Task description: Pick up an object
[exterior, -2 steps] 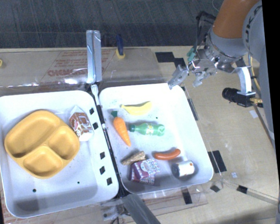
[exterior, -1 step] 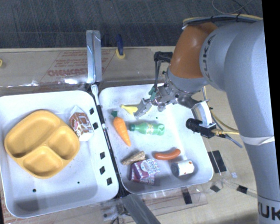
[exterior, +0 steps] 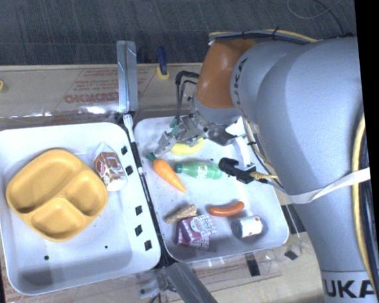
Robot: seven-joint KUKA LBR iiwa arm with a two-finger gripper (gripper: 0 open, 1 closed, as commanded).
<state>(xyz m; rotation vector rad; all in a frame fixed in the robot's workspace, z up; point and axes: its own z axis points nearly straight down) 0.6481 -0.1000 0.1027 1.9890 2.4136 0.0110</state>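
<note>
Claw (exterior: 178, 134): low at right bin's (exterior: 269, 203) 12 o'clock, aperture and contents you cannot tell | Nearest object: banana (exterior: 189, 147), carrot (exterior: 167, 173) at its 7 o'clock | Risk: your grasp may clip both, or slip.

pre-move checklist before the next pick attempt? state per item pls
1. Gripper over the right white bin, at its far end: ok.
2. Something between its fingers: cannot tell.
3. Nearest target, yellow banana-like piece, partly under the gripper: ok.
4. Orange carrot and green plastic bottle close by, collision risk on descent: not ok.
5. Red sausage lies apart, free to grasp: ok.
6. Yellow divided plate stays in the left white bin, out of the way: ok.
</note>
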